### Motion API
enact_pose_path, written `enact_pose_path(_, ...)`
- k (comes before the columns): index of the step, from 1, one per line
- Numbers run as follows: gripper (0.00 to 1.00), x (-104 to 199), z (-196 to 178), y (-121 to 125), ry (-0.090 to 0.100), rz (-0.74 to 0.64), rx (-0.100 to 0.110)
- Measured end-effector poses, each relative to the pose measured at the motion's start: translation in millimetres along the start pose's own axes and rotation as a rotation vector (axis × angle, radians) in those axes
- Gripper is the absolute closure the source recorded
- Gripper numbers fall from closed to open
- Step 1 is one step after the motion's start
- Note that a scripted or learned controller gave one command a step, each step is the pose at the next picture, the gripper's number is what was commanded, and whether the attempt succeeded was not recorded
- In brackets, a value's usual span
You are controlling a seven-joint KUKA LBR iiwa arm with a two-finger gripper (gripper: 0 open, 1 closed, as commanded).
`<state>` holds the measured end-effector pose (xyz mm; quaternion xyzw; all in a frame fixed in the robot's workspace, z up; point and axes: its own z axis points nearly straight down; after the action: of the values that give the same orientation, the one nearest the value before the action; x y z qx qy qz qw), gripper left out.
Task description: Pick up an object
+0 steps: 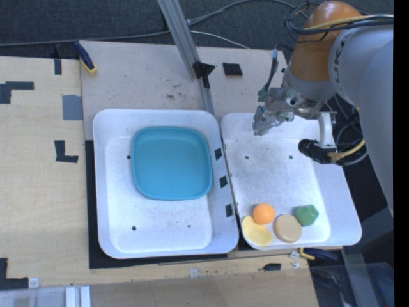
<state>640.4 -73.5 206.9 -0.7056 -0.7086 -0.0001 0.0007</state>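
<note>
Currently gripper (262, 129) hangs over right bin (332, 190) at its 11 o'clock corner; cannot tell its state. Orange ball (262, 213), yellow piece (255, 233), tan disc (287, 228), green object (307, 214) cluster at 6 o'clock. Left bin (115, 184) holds teal plate (171, 162).

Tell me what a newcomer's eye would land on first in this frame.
Probably the large blue plate lying flat in the left bin. Next, the cluster of small items at the near edge of the right bin: an orange ball, a yellow piece, a tan disc and a green piece. The gripper hangs over that bin's far corner, away from them.
</note>
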Motion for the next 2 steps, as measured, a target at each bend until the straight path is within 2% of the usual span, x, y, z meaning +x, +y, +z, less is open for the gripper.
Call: enact_pose_path(2,1.00,113.8,5.6,21.2,0.000,-0.001,0.000)
